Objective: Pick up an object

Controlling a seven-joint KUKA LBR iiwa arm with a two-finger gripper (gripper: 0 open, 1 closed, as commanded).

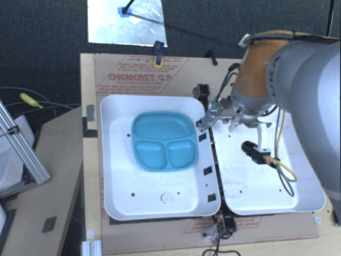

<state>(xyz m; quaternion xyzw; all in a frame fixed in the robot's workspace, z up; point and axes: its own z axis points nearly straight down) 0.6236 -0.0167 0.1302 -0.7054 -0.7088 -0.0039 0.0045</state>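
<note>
I am hanging my gripper (206, 120) over the ridge between two white bins, left bin (114, 159) and right bin (250, 188); open or closed, I cannot tell. One blue plate (162, 141) is lying in the left bin, just beside me, with white floor showing all around it.

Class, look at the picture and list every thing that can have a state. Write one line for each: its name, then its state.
Blue divided plate: lies flat, right way up, in the left bin; not lifted.
Left bin: holds the blue divided plate.
Right bin: the arm reaches in over it.
Gripper: low over the rim where the two bins meet, close to the plate's far right corner; whether it touches the plate cannot be told.
</note>
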